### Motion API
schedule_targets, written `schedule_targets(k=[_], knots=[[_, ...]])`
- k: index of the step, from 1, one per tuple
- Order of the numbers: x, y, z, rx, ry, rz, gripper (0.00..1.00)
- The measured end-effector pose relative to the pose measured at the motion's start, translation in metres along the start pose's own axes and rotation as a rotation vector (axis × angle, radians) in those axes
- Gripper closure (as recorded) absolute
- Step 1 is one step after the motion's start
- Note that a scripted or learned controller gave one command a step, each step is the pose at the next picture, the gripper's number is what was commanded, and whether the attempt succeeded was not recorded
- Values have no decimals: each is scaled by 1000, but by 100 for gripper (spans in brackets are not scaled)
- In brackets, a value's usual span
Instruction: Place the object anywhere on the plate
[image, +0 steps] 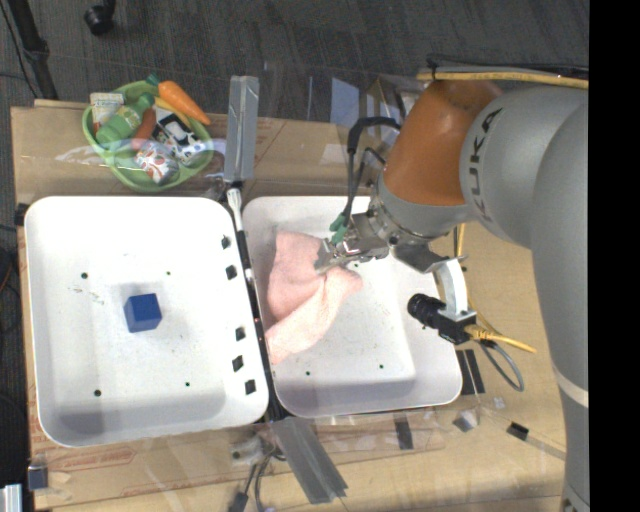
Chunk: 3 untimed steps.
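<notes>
Pink cloth (298, 292) | right bin (400, 375) | under, touching tool (338, 250)

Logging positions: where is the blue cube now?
The blue cube sits in the left white bin, left of centre, well apart from the pink cloth in the right bin.

A wooden bench (300, 150) is seen bearing two white bins side by side, the left bin (60, 300) and the right bin (400, 375). A green bowl (150, 178) of small items is set on the bench's far left corner.
</notes>
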<state>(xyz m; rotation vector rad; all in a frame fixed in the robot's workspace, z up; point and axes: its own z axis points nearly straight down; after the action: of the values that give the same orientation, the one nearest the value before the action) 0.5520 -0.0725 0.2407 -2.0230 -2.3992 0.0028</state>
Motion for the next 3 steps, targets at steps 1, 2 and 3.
schedule_targets(k=[1, 2, 3], knots=[[2, 1, 10, 2, 0, -8, 100], [54, 13, 1, 1, -1, -415, 100], [99, 23, -4, 0, -2, -821, 100]])
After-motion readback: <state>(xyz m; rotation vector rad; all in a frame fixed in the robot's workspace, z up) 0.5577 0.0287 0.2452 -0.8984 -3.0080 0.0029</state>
